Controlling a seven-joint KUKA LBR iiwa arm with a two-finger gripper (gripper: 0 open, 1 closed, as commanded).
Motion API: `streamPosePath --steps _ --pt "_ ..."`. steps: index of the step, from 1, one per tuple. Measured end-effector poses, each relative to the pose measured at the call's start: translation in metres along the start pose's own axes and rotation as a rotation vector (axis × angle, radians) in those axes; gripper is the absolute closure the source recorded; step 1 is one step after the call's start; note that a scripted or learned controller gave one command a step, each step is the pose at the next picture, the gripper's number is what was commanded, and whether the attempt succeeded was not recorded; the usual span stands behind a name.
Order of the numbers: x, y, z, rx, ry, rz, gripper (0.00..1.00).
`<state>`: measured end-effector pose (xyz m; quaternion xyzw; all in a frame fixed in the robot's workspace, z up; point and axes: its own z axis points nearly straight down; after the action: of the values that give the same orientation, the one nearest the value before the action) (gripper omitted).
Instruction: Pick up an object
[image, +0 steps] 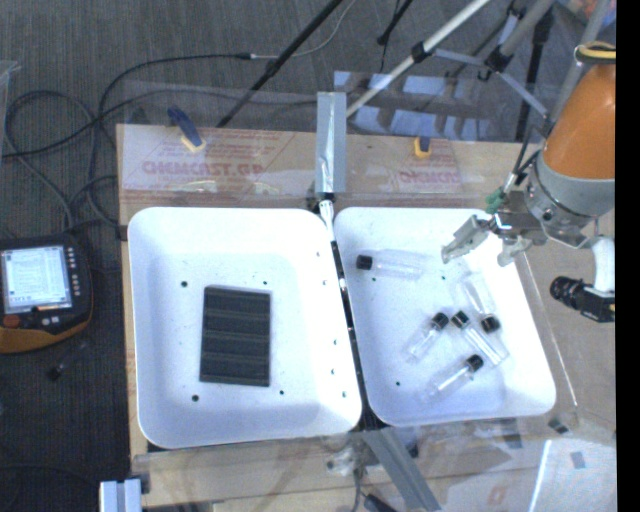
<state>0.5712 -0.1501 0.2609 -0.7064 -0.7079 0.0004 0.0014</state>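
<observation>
Five clear vials with black caps in the right bin (535, 395), loosest one (392, 264) lying alone toward that bin's upper left, other four (458, 340) bunched near its middle and lower right; left of that bin, a dark ribbed block (237, 335) in the left bin (150, 400). Gripper (485, 240) above right bin's upper right, jaws spread, holding nothing. Best go for the lone vial, fingers straddling its body crosswise; the cluster's crowding likely blocks a clean close.

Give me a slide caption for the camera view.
Open gripper hovers over right bin of black-capped clear vials; left bin holds a black ribbed tray.
</observation>
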Motion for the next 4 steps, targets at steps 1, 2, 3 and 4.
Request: streamPosePath --steps 1,2,3,4 --pt "-0.038 -0.010 0.149 -0.009 0.005 -0.120 0.00" --pt "-0.054 -0.055 0.167 -0.011 -0.004 -0.128 0.00" --pt "-0.067 0.001 0.169 -0.016 0.003 -0.198 0.00" --pt "-0.065 0.083 0.170 -0.009 0.003 -0.209 0.00"
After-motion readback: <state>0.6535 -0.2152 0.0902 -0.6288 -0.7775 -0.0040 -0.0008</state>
